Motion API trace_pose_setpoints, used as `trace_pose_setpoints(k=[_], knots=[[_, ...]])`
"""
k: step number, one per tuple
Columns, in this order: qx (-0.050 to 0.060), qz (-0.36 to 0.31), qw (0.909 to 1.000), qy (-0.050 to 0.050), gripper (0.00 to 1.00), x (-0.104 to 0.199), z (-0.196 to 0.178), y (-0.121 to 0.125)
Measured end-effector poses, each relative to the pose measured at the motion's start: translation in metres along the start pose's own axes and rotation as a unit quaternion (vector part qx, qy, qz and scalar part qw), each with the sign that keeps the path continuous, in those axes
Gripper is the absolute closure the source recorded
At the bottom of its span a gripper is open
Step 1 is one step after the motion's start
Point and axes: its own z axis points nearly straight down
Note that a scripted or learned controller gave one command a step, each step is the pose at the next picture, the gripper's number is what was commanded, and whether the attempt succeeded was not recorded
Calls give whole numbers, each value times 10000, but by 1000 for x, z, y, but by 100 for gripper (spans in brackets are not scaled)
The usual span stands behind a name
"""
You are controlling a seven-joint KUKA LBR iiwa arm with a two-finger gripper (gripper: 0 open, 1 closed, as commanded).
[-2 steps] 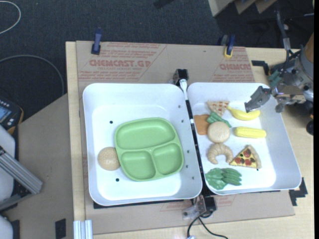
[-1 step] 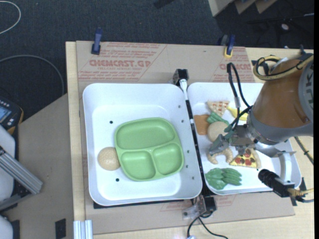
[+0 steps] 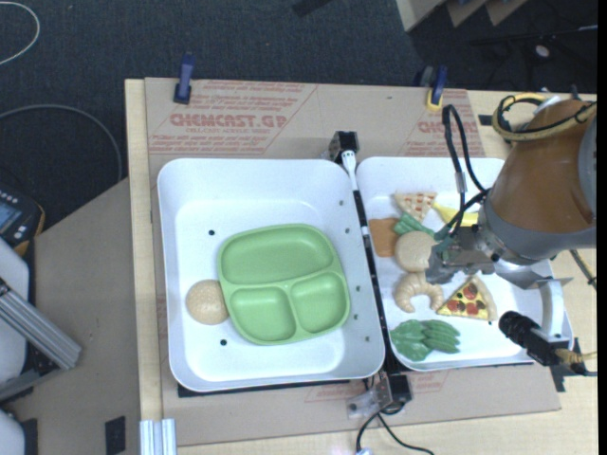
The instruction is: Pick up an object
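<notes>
gripper [image 3: 453,262] low in the right bin [image 3: 493,354], over the toy food, finger gap can't be told from this angle. just at its 9 o'clock a round bun [image 3: 413,248], croissant [image 3: 413,292] at 7, pizza slice [image 3: 469,300] at 5 right under it. second pizza slice [image 3: 414,203] at 11, green pea pods [image 3: 427,336] at 6. left bin [image 3: 190,197] has a green divided plate [image 3: 282,281] with a round cookie [image 3: 205,302] touching it at 9 o'clock.

My desk [image 3: 237,117], topped with printed brown cardboard, carries two shallow white plastic bins: one [image 3: 180,254] at nine o'clock, one [image 3: 379,183] at three.
</notes>
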Motion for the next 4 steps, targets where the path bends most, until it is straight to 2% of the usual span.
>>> trace_pose_setpoints(k=[1, 2, 3, 4], knots=[[22, 12, 10000, -5, 100, -51, 115, 45], [36, -6, 10000, 14, 100, -29, 111, 22], [-45, -75, 10000, 28, 100, 75, 4, 37], [44, -35, 10000, 20, 100, 116, 11, -3]])
